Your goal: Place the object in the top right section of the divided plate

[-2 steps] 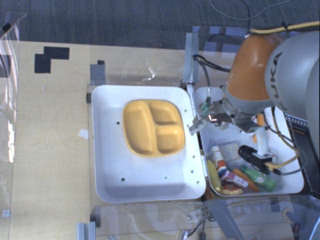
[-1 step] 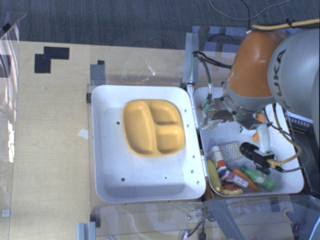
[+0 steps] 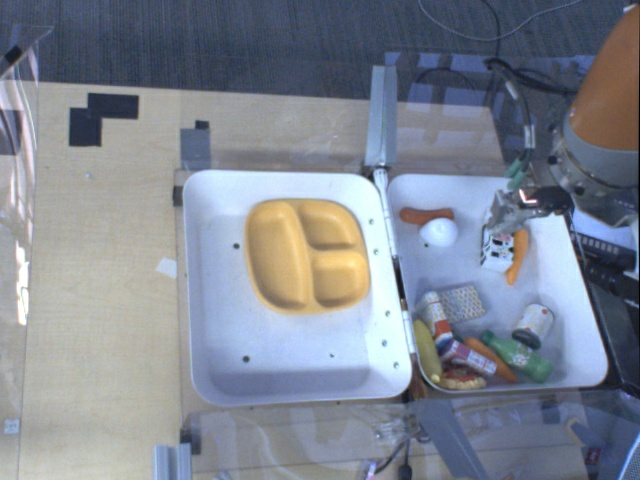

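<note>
My claw (image 3: 505, 218) is over the right bin (image 3: 585, 298), upper part, near its far-right corner. Fingers point down-left in view. Right under the tips sits a small white block w/ dark spots (image 3: 496, 252), looks like a die or tiny carton, can't tell which. It's at the fingertips, maybe between them, but I can't tell if I've got it gripped or how wide the claw is; the view's too small there.

Just beside the block, touching or nearly, an orange carrot (image 3: 516, 256). Long axis runs top-to-bottom in view, tilted a bit, lower tip pointing down-left. The block itself stands roughly upright, longer side vertical in view.

Left of those: white ball (image 3: 438, 232), w/ a red-orange sausage (image 3: 426, 214) just behind it, lying left-right.

Front of right bin is a heap: yellow banana (image 3: 427, 353) along the left wall, a can (image 3: 433, 311), grey mesh pad (image 3: 462, 300), green bottle (image 3: 520, 358) lying on its side, small jar (image 3: 534, 324) tilted.

Left bin (image 3: 215, 348): yellow plate (image 3: 305, 255), three sections, big one on the left, two small on the right. Top right section bare. Plate is well apart from my claw, w/ the bin wall between.

Both bins on a light wood table (image 3: 100, 268).
</note>
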Robot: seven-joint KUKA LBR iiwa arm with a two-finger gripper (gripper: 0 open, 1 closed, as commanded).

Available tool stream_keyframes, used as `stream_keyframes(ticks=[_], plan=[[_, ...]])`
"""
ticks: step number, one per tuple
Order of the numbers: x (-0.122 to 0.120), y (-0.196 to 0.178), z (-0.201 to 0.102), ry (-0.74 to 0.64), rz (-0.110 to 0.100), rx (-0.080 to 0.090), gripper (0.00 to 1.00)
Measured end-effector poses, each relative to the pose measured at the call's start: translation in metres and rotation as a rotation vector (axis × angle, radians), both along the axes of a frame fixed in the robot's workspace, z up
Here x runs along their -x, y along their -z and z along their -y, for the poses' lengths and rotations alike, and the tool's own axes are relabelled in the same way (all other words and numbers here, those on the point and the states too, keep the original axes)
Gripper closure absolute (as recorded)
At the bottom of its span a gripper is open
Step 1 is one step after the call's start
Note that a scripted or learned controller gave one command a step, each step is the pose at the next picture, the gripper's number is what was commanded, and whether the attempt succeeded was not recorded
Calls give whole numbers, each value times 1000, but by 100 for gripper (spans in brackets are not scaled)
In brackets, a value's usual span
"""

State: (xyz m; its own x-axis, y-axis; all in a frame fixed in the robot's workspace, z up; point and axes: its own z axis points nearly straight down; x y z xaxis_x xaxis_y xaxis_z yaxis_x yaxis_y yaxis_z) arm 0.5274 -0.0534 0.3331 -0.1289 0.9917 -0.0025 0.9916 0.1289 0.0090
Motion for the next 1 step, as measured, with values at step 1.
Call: stream_keyframes(ticks=[1], plan=[[40, 138, -29, 4, -7, -1, 100]])
